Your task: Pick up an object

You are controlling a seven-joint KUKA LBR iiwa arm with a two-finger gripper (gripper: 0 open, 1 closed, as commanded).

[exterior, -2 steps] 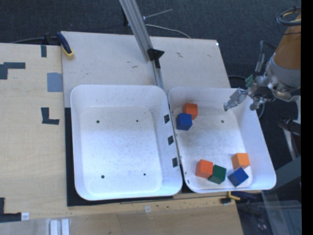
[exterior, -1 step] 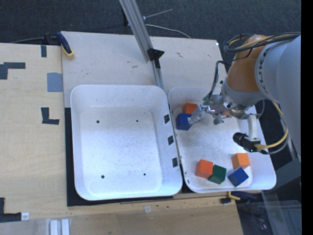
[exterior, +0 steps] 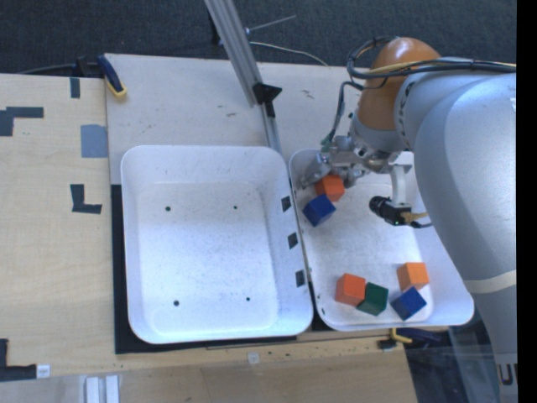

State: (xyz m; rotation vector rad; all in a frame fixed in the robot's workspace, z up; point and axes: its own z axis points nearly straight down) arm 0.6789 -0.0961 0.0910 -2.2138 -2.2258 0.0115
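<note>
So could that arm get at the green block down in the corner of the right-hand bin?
Probably yes. The green block lies uncovered from above, though an orange block touches one side and a blue block sits close on the other, leaving the gripper little room.

The arm [exterior: 470, 166] runs off the frame at three o'clock and hides the right bin's [exterior: 369, 233] far corner. The gripper [exterior: 331, 173] covers the orange block's [exterior: 333, 188] top.
</note>
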